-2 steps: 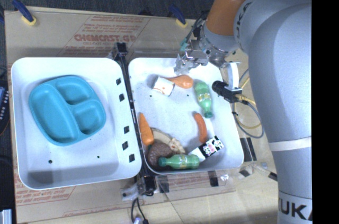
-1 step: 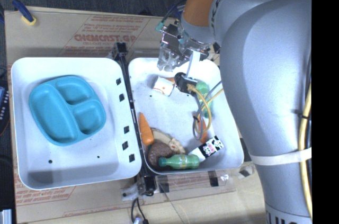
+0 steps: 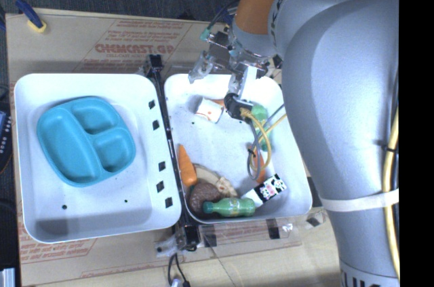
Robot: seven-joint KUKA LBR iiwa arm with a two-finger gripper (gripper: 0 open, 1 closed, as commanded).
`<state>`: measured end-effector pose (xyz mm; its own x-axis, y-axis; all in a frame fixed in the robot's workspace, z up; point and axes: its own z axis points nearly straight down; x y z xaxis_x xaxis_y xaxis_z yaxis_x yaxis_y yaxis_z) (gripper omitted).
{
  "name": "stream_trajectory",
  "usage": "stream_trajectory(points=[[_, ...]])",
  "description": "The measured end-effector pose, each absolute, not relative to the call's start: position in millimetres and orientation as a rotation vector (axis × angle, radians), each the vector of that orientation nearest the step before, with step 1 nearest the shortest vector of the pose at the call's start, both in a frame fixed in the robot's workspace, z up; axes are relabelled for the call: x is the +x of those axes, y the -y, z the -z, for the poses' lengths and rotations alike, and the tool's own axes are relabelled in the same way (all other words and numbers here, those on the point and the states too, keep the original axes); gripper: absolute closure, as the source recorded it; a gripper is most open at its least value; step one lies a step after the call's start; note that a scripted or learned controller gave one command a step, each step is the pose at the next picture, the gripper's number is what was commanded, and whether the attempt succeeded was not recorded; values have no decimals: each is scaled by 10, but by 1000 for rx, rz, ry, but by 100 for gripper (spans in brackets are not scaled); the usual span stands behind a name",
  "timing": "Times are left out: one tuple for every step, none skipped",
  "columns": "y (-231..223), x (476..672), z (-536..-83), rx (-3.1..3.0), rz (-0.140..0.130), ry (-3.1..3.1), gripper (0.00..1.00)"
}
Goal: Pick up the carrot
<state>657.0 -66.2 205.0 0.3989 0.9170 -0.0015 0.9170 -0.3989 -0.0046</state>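
- The small orange tapered carrot lies in the right-hand shallow white bin, close against its left wall and toward the near end
- Its long axis runs roughly up and down the view, a little tilted; the narrow tip points to the far end of the bin, the thicker end to the near end
- The thicker end touches or just meets a brown rounded lump, with a pale beige piece beside it
- A green plastic bottle lies on its side along the near wall, and a small black-and-white cow-patterned block sits just beside its right end
- A white carton-like item with an orange-red patch lies at the far end of the same bin
- The two-finger gripper hangs over the far wall of the right bin, well apart from the carrot; its metal fingers stand spread with nothing between them
- Yellow and orange cables trail from the wrist down over the bin
- The left-hand shallow white bin holds a blue divided plastic plate
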Motion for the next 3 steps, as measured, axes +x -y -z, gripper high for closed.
stream_trajectory(points=[[688,5646,-1907,-2493,-11,1900,0],[331,5331,-1916,-2335,-9,2090,0],[988,5415,-1636,-2462,-16,1943,0]])
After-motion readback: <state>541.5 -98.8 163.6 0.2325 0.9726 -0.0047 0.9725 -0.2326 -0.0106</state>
